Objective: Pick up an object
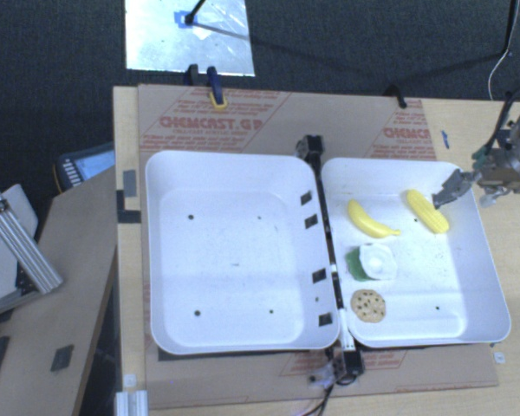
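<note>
a: in the right bin (481, 315), near its far right corner, we have the corn cob (426, 211), lying flat on the bin floor with the gripper (444, 191) just beside its upper right end.

b: we'd judge it a light, stiff plastic toy, smooth and rounded, so likely to slip or roll if pinched off centre. we'd take it across the middle, fingers closing over its short width.

a: its long axis runs diagonally, from the far left end down toward the near right edge of the bin. which end is the tip we cannot tell.

b: and the gripper? we see one dark finger angling toward the cob, but whether the fingers stand apart or together we cannot tell. nothing shows between them, so we'd not call it held.

a: just left of the cob lies the banana (371, 220), curved, roughly parallel to it and apart from it. nearer the front sit a green and white piece (369, 263) and then a cookie (367, 305), both toward the divider (327, 250).

b: the left bin (169, 319) sits alongside.
</note>
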Robot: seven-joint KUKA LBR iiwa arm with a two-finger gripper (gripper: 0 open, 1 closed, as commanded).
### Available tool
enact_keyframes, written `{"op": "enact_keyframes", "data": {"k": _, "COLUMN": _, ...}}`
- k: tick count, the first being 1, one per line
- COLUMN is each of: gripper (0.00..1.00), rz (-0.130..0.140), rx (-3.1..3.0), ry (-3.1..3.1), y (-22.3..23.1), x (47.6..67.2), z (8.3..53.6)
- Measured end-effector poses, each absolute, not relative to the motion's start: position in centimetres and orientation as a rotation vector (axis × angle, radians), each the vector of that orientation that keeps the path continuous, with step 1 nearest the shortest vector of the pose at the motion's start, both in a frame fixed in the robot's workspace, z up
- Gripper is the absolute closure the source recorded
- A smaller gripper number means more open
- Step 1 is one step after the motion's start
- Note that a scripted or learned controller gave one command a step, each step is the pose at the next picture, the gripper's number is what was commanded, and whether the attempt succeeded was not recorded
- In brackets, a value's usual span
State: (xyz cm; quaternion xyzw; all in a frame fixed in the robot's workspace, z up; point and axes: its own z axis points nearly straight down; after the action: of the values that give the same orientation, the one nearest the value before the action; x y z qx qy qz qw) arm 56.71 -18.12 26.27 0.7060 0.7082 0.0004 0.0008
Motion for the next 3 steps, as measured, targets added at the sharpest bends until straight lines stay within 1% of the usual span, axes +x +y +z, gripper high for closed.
{"op": "enact_keyframes", "data": {"k": 1, "gripper": 0.0, "rz": 0.02, "rx": 2.199, "ry": 2.221, "y": -11.9, "x": 56.1, "z": 41.3}}
{"op": "enact_keyframes", "data": {"k": 2, "gripper": 0.0, "rz": 0.018, "rx": 2.201, "ry": 2.223, "y": -7.0, "x": 60.8, "z": 53.4}}
{"op": "enact_keyframes", "data": {"k": 3, "gripper": 1.0, "rz": 0.006, "rx": 2.207, "ry": 2.226, "y": -7.4, "x": 60.7, "z": 54.0}}
